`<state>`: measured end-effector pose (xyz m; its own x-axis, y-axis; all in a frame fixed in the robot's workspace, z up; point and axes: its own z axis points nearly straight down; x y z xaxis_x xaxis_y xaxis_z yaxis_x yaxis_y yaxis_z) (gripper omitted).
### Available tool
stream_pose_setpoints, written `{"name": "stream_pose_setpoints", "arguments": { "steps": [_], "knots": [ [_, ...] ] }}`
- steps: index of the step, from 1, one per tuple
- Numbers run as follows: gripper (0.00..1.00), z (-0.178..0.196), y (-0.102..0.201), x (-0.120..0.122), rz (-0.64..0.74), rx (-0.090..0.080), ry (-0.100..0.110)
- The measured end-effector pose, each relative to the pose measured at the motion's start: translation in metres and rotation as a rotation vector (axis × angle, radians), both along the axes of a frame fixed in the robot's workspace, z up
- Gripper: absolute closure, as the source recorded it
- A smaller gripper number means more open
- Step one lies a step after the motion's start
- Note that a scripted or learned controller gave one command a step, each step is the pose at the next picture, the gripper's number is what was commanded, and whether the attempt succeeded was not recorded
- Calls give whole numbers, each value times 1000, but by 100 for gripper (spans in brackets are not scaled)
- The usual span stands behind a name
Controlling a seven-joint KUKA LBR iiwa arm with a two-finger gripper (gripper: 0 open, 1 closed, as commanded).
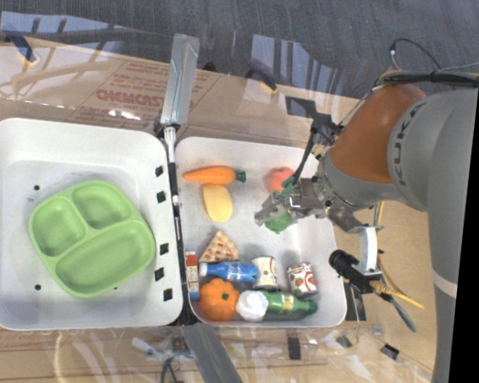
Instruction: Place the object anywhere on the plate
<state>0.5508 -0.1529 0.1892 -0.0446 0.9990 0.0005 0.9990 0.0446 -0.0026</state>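
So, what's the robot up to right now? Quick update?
Gripper low in right bin, at a green item; grasp unclear. Plate in left bin, nothing on it. Path across looks clear.

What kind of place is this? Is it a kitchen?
Probably not a kitchen: more likely a robot lab. A big grey robot arm reaches over two white bins on a taped bench, and the carrot and pumpkin look like toys.
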Motion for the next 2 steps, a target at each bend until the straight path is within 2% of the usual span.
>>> {"name": "stream_pose_setpoints", "arguments": {
  "steps": [1,2],
  "knots": [
    [0,0,0,0,0,0,0],
    [0,-70,-13,16,-190,2,5]
  ]
}}
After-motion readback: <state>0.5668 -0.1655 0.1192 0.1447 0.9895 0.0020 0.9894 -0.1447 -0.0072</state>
